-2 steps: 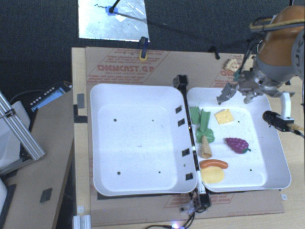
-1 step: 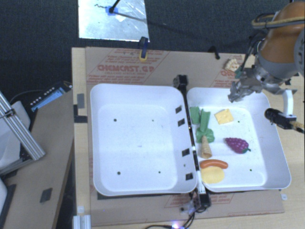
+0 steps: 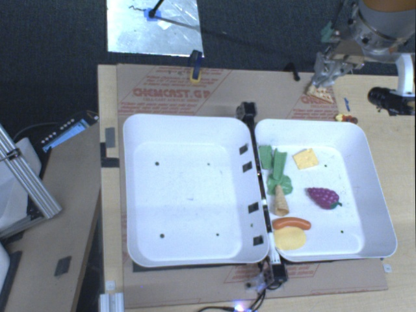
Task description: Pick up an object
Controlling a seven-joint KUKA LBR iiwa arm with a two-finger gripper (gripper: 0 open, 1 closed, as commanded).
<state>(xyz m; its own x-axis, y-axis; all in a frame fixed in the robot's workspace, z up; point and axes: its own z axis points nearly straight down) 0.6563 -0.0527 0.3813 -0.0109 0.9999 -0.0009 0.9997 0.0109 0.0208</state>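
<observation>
— What did the gripper have?

— Its fingers were closed on a tan, cracker-like wedge, hanging from the tips above the cardboard just past the right bin's far rim.

— And in that bin, how many?

— One each: a yellow cheese square, purple grapes, green leafy piece, cone, sausage, and yellow disc. Beside it was the left bin.

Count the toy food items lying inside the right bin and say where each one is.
6. Green vegetable and cone along the left wall; yellow cracker near the top; purple grapes mid-bin; sausage above a yellow disc at bottom left.
</observation>
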